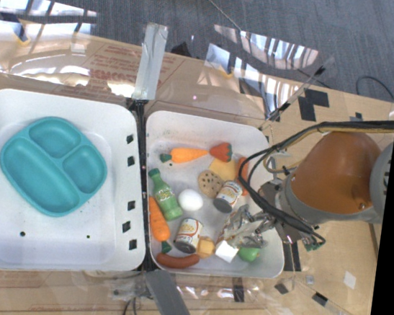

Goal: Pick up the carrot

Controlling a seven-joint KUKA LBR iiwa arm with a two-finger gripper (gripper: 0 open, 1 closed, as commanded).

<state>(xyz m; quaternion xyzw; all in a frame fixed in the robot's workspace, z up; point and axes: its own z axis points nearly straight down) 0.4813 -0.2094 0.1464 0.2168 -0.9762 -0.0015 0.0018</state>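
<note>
Orange carrot (186, 154) (green top), teal plate (52, 164), white bins (45, 252).

Orange carrot (186, 154) — lying flat, right bin's far side, green end pointing left.

- We made out faint reddish print on the cardboard (115, 69) behind the bins, under the clear film; too blurred w/ glare to read.
- Two small cans (188, 234) (228, 194) in the right bin (187, 126) carried labels; lettering too small to read.
- Green bottle (165, 195) had a label, also illegible.
- No nos. or signs we could read.
</note>
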